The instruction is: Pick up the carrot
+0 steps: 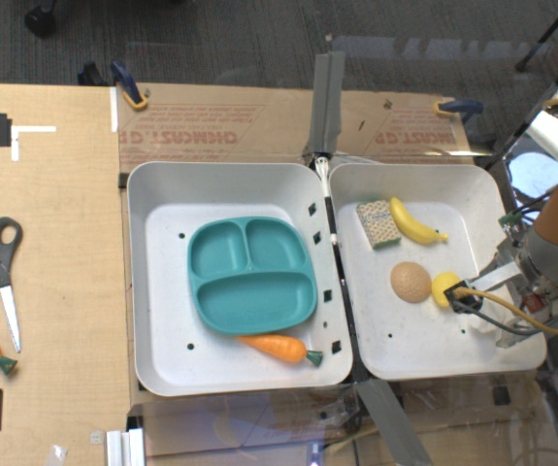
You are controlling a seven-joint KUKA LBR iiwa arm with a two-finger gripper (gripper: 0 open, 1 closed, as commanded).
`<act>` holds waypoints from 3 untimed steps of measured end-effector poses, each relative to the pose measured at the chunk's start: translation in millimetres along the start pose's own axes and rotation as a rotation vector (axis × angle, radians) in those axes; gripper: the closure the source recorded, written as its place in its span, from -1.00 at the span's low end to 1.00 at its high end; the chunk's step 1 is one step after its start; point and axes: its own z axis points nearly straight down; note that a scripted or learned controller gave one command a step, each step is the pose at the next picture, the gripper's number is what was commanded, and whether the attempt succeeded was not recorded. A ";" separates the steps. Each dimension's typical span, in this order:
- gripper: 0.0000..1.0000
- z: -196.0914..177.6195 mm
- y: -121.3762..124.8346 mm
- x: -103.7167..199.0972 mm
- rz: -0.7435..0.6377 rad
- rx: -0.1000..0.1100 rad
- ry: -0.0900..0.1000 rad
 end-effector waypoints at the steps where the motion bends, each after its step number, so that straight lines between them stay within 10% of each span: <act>1: -1.00 43.0 -84.6 23.9 0.028 -0.001 0.005; 2: -1.00 -56.7 -108.8 30.3 -0.317 -0.005 0.004; 3: -1.00 18.7 -67.2 38.0 -0.471 -0.003 0.002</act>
